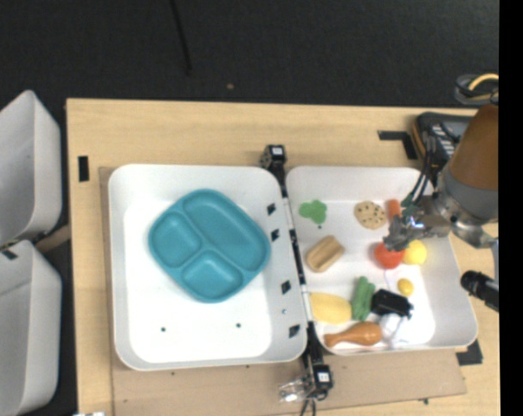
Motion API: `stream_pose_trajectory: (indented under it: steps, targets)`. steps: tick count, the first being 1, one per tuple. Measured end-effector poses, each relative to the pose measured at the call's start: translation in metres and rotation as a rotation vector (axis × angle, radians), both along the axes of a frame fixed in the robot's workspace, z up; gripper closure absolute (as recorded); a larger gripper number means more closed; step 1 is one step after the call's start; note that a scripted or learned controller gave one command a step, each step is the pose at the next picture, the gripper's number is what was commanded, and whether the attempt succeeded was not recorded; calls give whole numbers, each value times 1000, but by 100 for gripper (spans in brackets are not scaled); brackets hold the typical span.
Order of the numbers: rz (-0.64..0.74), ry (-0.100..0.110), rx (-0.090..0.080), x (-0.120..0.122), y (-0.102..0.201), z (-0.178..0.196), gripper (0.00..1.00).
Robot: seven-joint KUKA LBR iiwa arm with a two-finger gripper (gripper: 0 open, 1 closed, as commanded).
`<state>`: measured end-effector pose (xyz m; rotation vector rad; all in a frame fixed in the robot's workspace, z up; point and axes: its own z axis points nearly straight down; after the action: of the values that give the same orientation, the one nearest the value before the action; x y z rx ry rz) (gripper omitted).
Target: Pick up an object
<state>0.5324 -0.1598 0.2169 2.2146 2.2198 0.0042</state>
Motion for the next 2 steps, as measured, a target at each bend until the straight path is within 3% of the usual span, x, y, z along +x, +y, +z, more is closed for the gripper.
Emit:
stream_pose_trajectory:
  steps: [1,2]
  targets:
    - [1,3,1,1,-1,25,100]
    - [5,5,4,6,55,33,100]
